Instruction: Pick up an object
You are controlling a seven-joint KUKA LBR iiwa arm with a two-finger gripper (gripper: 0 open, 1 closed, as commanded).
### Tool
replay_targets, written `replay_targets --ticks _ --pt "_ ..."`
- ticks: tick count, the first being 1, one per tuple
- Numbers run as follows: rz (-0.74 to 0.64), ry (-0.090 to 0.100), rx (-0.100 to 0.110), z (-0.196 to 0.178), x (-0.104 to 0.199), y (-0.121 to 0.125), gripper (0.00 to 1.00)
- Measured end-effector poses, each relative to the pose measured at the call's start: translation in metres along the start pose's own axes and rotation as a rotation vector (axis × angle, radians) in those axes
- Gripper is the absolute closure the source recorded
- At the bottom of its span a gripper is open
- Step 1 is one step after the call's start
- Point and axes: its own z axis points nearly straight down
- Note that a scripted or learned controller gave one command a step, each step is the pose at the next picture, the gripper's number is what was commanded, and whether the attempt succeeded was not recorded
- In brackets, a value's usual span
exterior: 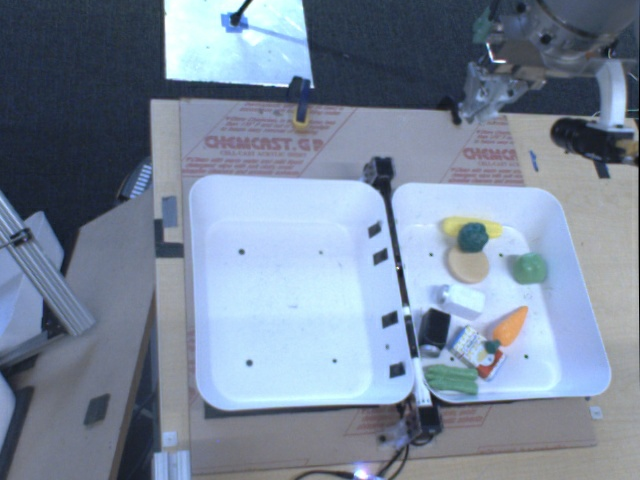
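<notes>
Pincer (pixel 478 103) high above worktop (pixel 250 133), beyond right bin (pixel 575 268); nothing seen in it, open or closed: cannot tell. Objects all in right bin: orange carrot (pixel 510 325), green ball (pixel 529 268), tan disc (pixel 467 265), black block (pixel 435 328). Judgement: green ball best pick, standing apart from neighbours. Centre above it, descend straight, avoid bin wall.

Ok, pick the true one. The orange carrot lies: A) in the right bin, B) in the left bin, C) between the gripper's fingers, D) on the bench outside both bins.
A: the orange carrot lies on the floor of the right bin, among the other small items, while the gripper is up beyond the bins' far edge.
</notes>
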Motion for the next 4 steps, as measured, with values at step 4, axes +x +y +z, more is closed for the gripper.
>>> replay_targets --ticks 4 --pt "0.018 -0.002 0.016 -0.098 0.105 -0.147 1.0"
